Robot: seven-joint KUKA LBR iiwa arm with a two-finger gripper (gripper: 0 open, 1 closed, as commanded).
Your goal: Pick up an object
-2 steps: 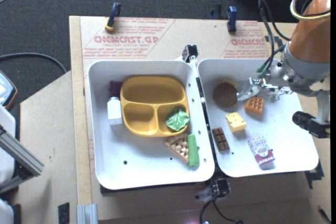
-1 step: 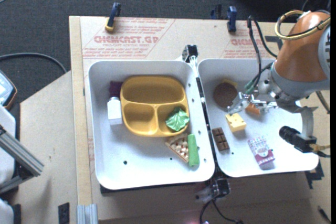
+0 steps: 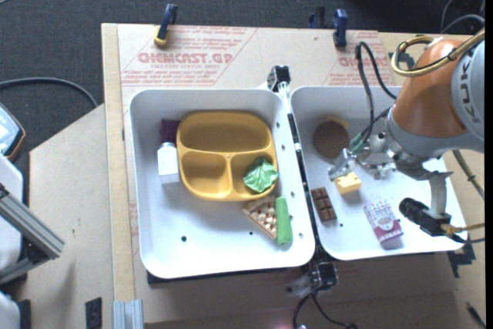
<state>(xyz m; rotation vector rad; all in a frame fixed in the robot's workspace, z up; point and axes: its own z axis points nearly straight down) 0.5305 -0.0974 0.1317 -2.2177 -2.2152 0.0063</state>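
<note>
Yellow block (image 3: 348,182) lies in the right bin (image 3: 356,241), a little left of that bin's middle, and it looks like the likeliest thing to pick because it sits just below and slightly left of the pincer (image 3: 362,163) in the frame, near or perhaps partly under the pincer's lower edge. The block is small and nearly square, with no clear long axis, so the approach angle probably matters little; the move seems to turn on a short shift toward the lower left and then a straight descent. Whether the pincer is released or clenched, I cannot tell, as its metal parts blur into one another from this height, and nothing can be seen held in it. Up and to the left of the pincer lies a brown round disc (image 3: 331,136), apart from the block. A chocolate bar (image 3: 323,205) lies just beside the block's lower left, close to the wall between the bins, and might be nudged on a wide closing. A red and white packet (image 3: 384,223) rests to the lower right, apart from the block. In the left bin (image 3: 200,239), well apart, a yellow divided tray (image 3: 219,150) holds a crumpled green piece (image 3: 260,176). Both bins rest on the worktop (image 3: 192,62).
</note>
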